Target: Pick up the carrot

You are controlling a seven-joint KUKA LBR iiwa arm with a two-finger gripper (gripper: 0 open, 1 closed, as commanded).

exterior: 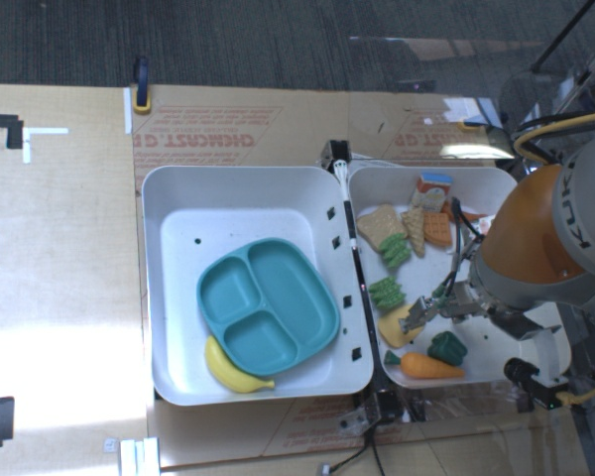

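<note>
The carrot (432,367) is orange with a small green top at its left end. It lies flat along the near wall of the right bin (496,178). My gripper (426,309) hangs low over the middle of that bin, a little above and behind the carrot and apart from it. It sits just over a yellow piece (396,327). Between the gripper and the carrot lies a dark green toy vegetable (446,347). The arm's orange band (535,231) covers the bin's right side.
Bread slices (381,225), a waffle-like orange piece (436,230) and green vegetables (387,292) crowd the right bin's far and left parts. The left bin (169,266) holds a teal divided plate (218,296) and a banana (230,369).
</note>
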